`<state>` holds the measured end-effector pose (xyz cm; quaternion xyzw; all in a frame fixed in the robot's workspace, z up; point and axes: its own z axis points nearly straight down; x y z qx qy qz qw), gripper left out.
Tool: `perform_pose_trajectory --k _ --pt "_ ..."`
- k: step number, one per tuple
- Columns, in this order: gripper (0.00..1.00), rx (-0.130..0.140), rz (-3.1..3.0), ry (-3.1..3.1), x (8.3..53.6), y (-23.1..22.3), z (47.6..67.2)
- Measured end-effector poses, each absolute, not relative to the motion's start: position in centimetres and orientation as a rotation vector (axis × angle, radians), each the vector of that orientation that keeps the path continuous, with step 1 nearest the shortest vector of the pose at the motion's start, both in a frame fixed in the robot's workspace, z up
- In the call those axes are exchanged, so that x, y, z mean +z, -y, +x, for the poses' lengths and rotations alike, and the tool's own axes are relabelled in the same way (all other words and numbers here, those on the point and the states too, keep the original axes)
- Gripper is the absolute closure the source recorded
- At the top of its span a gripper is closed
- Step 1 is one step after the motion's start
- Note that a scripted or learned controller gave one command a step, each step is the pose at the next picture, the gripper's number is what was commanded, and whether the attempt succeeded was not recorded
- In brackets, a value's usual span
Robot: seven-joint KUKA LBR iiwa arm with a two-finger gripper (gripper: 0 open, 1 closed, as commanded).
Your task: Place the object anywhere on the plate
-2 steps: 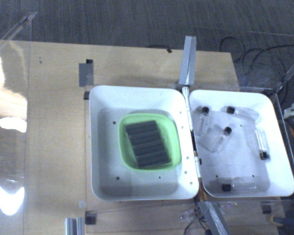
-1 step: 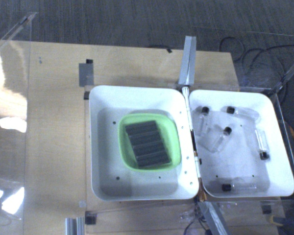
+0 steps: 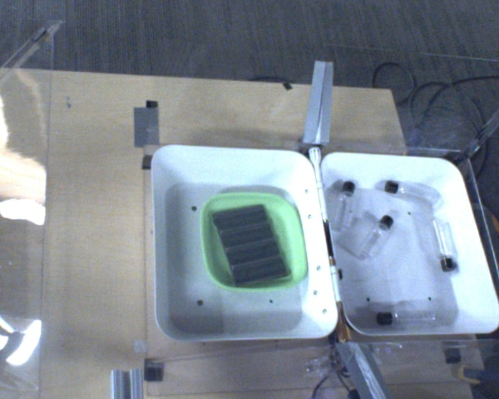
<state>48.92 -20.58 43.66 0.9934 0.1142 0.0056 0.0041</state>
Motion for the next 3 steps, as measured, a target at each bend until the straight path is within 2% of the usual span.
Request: perform_pose_trajectory --k 1,2,3 --pt "0.00 0.006 3.123 -0.323 38.7 20.5 48.8" --pt "0.00 0.017 3.085 -0.548 43.7 20.6 48.9" --pt "0.00 0.017 3.114 -0.357 43.6 20.6 48.9"
